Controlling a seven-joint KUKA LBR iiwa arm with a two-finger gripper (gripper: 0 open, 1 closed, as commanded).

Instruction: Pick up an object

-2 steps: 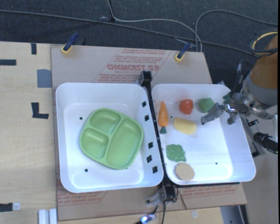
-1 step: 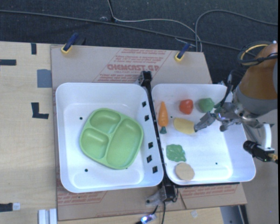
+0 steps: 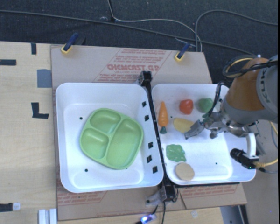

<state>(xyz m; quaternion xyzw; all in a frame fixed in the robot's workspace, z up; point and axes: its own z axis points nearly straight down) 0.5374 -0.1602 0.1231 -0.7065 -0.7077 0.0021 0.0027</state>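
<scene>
The bench is pale wood, and on it lies a sheet of brown cardboard with red print, held by two yellow clamps at its far edge. On the cardboard sit two shallow white bins side by side. The left bin holds one thing — a green plate with three compartments, lying flat near the middle of the bin and a little tilted in plan.

The arm comes in from the right over the right bin, its orange band above the wrist. The gripper hangs low over the middle of that bin, pointing toward the divider; its dark fingers look spread a little, with nothing between them.

The small things all lie in the right bin. A yellow piece lies just beside the fingertips, on their far-left side, so close that touching cannot be told. An orange carrot lies along the divider, left of the yellow piece. A red tomato sits beyond the yellow piece, and a green round thing is next to it, partly behind the arm's cable. Nearer the front edge — left of and below the gripper — lie a green leafy piece and a tan round cookie, close together.
</scene>
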